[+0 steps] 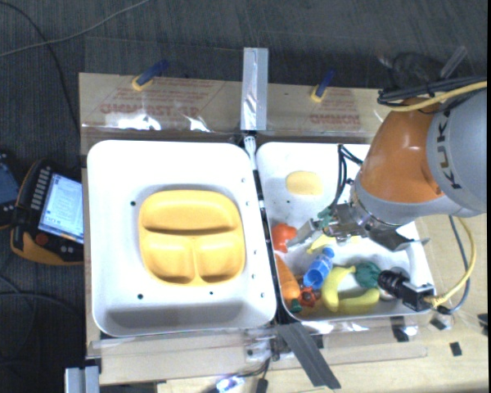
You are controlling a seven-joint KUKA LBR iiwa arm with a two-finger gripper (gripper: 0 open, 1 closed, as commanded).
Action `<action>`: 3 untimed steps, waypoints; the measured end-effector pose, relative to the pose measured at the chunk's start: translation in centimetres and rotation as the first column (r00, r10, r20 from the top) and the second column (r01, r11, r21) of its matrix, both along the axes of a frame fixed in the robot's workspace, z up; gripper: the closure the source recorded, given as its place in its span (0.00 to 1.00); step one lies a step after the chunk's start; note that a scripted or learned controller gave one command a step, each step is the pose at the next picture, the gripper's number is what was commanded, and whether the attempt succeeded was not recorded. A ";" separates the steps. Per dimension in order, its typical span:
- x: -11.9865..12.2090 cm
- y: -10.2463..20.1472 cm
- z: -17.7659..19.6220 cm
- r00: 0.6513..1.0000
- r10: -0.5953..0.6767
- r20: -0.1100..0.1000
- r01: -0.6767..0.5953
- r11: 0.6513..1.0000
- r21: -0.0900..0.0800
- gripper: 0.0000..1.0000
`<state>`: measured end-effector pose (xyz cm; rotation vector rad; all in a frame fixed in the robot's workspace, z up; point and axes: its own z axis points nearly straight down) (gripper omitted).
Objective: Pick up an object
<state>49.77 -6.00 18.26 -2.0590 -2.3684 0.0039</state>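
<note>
My gripper hangs low in the right bin, over its middle, just right of a red round thing. A fried-egg toy lies at the bin's back. Toward the front lie a blue bottle-shaped toy, a yellow banana, a green piece and an orange carrot-like piece. The arm's orange and grey body hides the bin's right part. I see nothing between the fingers.
The left bin holds a yellow divided plate. A handheld pendant lies on the floor to the left. A metal bar stands behind the bins where they meet.
</note>
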 end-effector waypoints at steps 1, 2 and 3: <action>-1.0 -5.2 -9.3 1.000 -0.013 0.014 0.013 1.000 0.000 0.00; -0.9 -5.1 -8.3 1.000 -0.012 0.017 0.012 1.000 0.001 1.00; 1.9 -2.4 0.0 0.998 -0.067 0.001 0.067 0.998 -0.002 1.00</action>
